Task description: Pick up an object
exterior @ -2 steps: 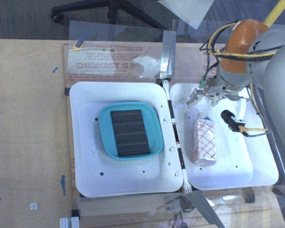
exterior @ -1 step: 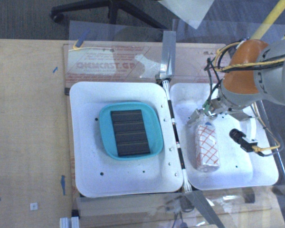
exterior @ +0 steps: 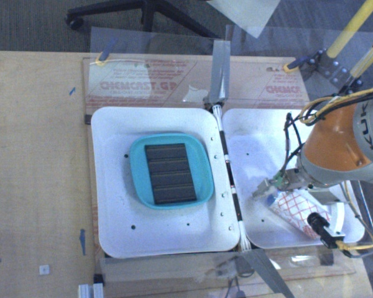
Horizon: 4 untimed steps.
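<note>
A white packet with a red check pattern (exterior: 293, 208) lies in the right bin (exterior: 255, 148), near its front right. My gripper (exterior: 266, 191) is low over that bin, right at the packet's left end; whether it touches the packet is unclear. A small blue bit (exterior: 271, 199) shows at that same end, just under the gripper. In the left bin (exterior: 112, 135) a teal square plate (exterior: 137, 166) carries a dark ribbed block (exterior: 170, 173).
The arm's orange band (exterior: 336, 141) hangs over the right bin's right side, with cables looping above it. A grey metal strip (exterior: 221, 73) runs back from between the bins. Bare wooden bench (exterior: 37, 166) stretches to the left.
</note>
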Tool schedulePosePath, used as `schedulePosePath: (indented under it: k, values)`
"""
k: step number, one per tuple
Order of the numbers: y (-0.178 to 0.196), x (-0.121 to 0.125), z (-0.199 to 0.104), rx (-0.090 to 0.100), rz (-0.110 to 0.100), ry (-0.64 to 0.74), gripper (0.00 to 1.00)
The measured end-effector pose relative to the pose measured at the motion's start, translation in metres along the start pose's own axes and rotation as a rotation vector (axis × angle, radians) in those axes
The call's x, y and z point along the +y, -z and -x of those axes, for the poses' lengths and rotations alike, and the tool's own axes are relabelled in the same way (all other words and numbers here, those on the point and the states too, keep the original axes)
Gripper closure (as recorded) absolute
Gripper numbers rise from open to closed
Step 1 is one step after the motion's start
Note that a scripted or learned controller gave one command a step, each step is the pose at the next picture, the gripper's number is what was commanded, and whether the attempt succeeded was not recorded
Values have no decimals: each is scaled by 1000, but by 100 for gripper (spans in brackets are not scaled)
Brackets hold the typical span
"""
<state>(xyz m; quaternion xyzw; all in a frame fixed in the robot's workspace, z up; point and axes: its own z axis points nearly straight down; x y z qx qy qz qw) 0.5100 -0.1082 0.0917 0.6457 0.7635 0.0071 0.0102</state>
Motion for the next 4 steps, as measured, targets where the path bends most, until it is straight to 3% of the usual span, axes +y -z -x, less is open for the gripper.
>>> schedulePosePath:
  k: [1, 2, 3, 4]
  values:
    - [-4, 21, 28, 3, -15, -160, 0]
    - [4, -23, 39, -3, 16, -39, 0]
    - [15, -20, 40, -5, 25, -39, 100]
    - [98, 20, -18, 6, -25, -50, 100]
